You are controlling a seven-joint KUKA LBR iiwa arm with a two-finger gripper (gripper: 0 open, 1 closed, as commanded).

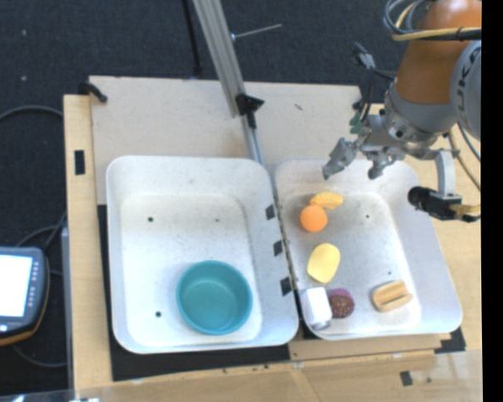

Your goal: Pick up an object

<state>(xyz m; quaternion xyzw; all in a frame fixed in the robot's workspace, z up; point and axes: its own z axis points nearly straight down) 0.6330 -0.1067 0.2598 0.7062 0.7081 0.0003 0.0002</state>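
Note:
The right bin [419, 249] holds several small items: an orange ball [313, 219], a small yellow piece [327, 199] just behind it, a pale yellow lump [324, 261], a white cylinder [318, 306], a dark maroon ball [342, 303] and a tan block [391, 296]. My gripper [353, 163] hangs above the bin's far edge, up and to the right of the yellow piece. Its two fingers are spread apart, open, with nothing between them.
The left bin [142, 199] holds a teal bowl [215, 297] near its front. A slanted metal pole [226, 57] rises behind the bins, ending at a clamp by their shared edge. A tablet screen [8, 291] sits off the bench at far left.

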